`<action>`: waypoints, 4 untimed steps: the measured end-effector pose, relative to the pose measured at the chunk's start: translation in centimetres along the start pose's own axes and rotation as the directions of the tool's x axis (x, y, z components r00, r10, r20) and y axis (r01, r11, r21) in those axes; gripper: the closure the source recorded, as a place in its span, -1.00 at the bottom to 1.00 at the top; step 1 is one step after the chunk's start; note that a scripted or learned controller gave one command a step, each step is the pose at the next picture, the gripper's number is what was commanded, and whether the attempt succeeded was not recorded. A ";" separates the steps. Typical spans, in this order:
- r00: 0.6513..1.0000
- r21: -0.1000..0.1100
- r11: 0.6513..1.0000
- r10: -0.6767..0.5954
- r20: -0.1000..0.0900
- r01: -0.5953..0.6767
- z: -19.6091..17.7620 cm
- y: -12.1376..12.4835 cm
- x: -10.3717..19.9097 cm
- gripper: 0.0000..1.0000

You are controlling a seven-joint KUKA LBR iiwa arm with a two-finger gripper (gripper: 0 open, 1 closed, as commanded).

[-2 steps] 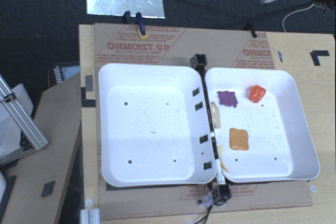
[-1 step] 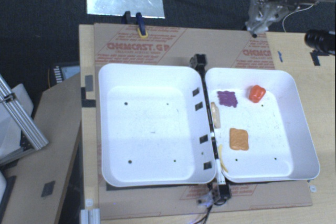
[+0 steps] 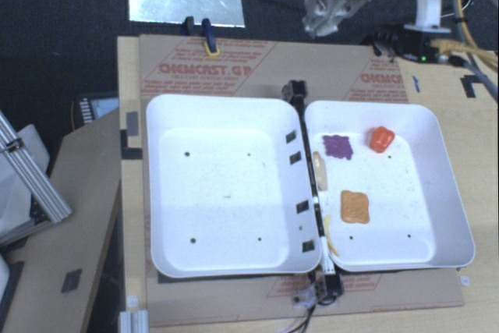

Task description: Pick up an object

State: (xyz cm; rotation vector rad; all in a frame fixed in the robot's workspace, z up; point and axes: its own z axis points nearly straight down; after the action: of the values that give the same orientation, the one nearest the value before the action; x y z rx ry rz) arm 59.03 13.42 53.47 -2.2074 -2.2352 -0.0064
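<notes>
In the camera view the gripper [image 3: 323,15] hangs above the bench behind the bins, and whether it is spread or pressed together I cannot tell. The purple piece [image 3: 337,146], orange-red object [image 3: 381,139] and tan square [image 3: 355,207] lie well below and nearer than it in the right bin [image 3: 437,191]. A good approach would centre over one piece, perhaps the well-separated tan square, before descending.

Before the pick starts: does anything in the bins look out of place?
Mostly no. One pale object lies against the right bin's left wall, unlike the purple, red and orange items lying on its floor.
</notes>
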 end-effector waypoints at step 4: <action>1.000 -0.004 1.000 0.022 0.004 -0.022 3.8 -10.6 -10.1 1.00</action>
State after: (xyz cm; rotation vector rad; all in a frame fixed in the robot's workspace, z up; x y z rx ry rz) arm 48.53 3.22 49.61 -2.2357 -2.2146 -0.0063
